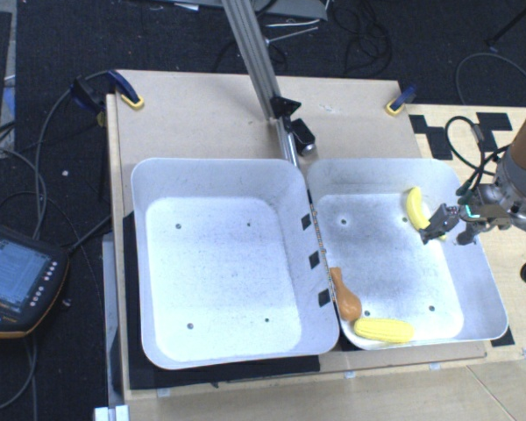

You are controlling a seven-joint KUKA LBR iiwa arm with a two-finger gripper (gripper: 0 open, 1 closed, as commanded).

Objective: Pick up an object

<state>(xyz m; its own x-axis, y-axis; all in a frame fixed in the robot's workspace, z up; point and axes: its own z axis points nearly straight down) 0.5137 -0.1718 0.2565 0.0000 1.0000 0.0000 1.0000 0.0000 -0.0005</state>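
Banana (pixel 414 207) beside fingers (pixel 437 224).

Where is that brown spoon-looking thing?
The brown spoon lies along the right bin's left wall, near the front, just above the yellow corn.

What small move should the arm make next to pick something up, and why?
Probably shift the gripper slightly toward the banana and lower it. The gripper sits just beside that banana in the right bin, while the corn cob and wooden spoon lie farther off.
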